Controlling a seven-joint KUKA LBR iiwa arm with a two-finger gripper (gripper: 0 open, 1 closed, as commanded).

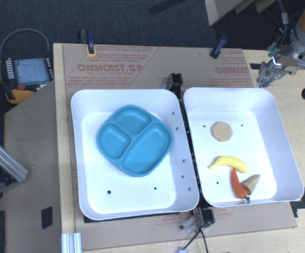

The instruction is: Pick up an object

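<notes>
In the right bin's (279, 125) near corner, a carrot (238, 185) and cone (251, 182) touch, a banana (229, 163) just beyond, a round cookie (222, 131) farther — nothing lifted yet. The gripper (268, 71) hangs past the far rim, its state impossible to tell; next it must descend over one item. A blue plate (135, 140) fills the left bin (84, 157) on the board-covered worktop (158, 65) — dark carpet (115, 9) beyond.

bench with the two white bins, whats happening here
A robot arm is set to pick up an object, but nothing is in its grasp. Its gripper hovers beyond the far right corner of the right bin, over the bench. That bin holds a round cookie, a banana, a carrot and a cone. The left bin holds a blue divided plate.
</notes>
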